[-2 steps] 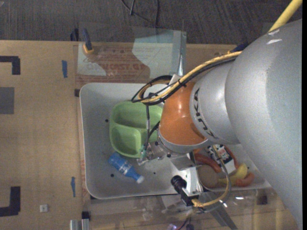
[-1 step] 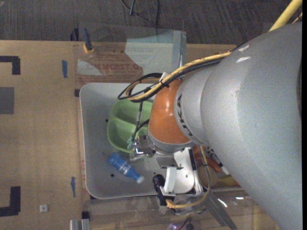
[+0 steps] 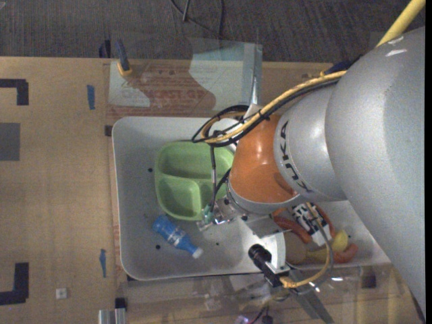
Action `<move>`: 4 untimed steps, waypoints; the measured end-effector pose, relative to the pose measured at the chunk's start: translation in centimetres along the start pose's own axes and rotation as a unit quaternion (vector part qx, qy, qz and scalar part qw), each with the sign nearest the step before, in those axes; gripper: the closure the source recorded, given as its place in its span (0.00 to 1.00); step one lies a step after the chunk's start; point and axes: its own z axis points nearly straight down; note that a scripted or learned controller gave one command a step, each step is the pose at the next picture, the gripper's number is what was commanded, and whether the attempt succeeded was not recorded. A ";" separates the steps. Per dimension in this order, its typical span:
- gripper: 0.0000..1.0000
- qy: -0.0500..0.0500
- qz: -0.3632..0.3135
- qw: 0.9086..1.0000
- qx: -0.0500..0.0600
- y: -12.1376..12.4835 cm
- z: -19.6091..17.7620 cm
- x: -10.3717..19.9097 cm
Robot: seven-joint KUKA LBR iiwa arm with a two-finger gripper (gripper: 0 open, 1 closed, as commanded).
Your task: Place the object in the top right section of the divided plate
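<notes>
Beside the green divided plate (image 3: 183,179), at its lower edge: blue bottle (image 3: 175,235), lying on the white bin (image 3: 128,181) floor. Gripper (image 3: 214,216) at the plate's lower right rim; finger spread cannot be told.

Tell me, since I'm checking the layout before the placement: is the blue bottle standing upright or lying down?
Lying down. The blue bottle rests on its side on the white bin floor, beside the green divided plate, its pale cap end pointing toward the view's lower right.
</notes>
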 end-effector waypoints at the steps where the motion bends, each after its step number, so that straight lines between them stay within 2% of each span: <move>1: 1.00 -0.006 -0.046 0.999 0.015 1.6 -1.2 7.7; 2: 1.00 0.000 -0.007 1.000 0.012 -0.9 -0.9 0.5; 3: 1.00 0.006 0.156 0.988 0.002 0.1 0.0 2.4; 4: 1.00 0.006 0.136 0.991 0.012 -0.6 -2.1 1.3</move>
